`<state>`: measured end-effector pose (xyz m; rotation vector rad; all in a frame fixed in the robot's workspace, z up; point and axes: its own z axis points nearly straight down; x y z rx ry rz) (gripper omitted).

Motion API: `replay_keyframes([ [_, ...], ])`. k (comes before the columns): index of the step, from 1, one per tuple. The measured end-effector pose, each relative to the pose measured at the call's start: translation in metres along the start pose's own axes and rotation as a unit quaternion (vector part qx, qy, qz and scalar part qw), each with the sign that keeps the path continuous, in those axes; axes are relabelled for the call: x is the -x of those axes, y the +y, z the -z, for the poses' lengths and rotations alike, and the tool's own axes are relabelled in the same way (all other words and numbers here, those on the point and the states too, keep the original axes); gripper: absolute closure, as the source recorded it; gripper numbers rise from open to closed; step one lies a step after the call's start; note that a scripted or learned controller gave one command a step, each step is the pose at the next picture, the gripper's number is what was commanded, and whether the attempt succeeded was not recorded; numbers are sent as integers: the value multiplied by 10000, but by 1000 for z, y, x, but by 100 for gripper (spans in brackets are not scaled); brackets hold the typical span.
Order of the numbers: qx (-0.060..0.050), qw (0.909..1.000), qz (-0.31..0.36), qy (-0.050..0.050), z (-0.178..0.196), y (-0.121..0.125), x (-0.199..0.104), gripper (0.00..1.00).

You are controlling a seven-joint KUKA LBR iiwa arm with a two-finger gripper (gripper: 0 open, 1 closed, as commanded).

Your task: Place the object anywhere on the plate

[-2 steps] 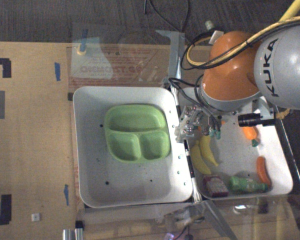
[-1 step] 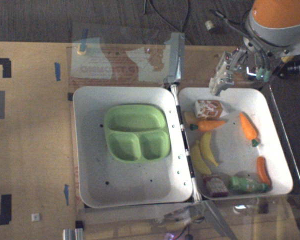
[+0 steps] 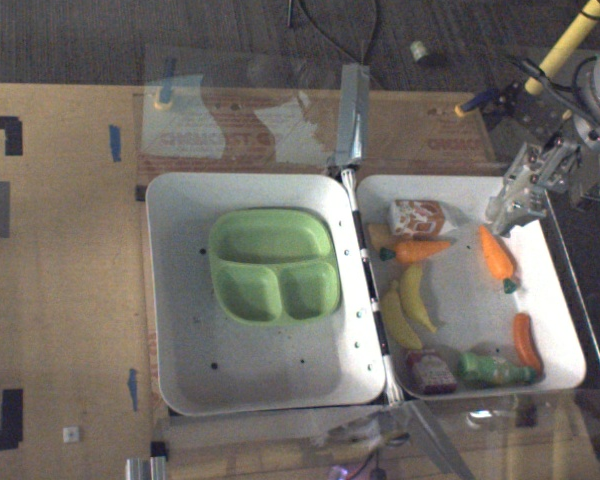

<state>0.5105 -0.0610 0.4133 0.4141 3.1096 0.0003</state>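
Your likeliest object is the carrot [image 3: 497, 255] lying just below the gripper [image 3: 512, 211], near the upper right corner of the right bin [image 3: 570, 308]; it lies loose on the bin floor, and whether the jaws are open or closed you cannot tell, since the metal there blurs against the white rim. Judging by that position, the arm is lining up a pick rather than carrying anything. Further left of the jaws lie a second carrot [image 3: 420, 251] and a small carton [image 3: 417, 218], and below and left of them two bananas [image 3: 408, 306]. Well below the jaws sit a sausage-like orange piece [image 3: 525, 340], a green bottle [image 3: 492, 370] and a dark red packet [image 3: 432, 372], crowded along the bin's lower wall. The green plate [image 3: 274, 265] waits far to the left of the jaws, in the middle of the left bin [image 3: 180, 348], its three compartments bare. The arm itself is cut off at the view's edge, and the counter [image 3: 60, 298] carries blue tape marks.
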Motion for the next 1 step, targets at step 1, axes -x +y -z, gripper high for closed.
replay_keyframes([
  [1, 2, 9974, 724, -5, -86, 5, -1, 100],
])
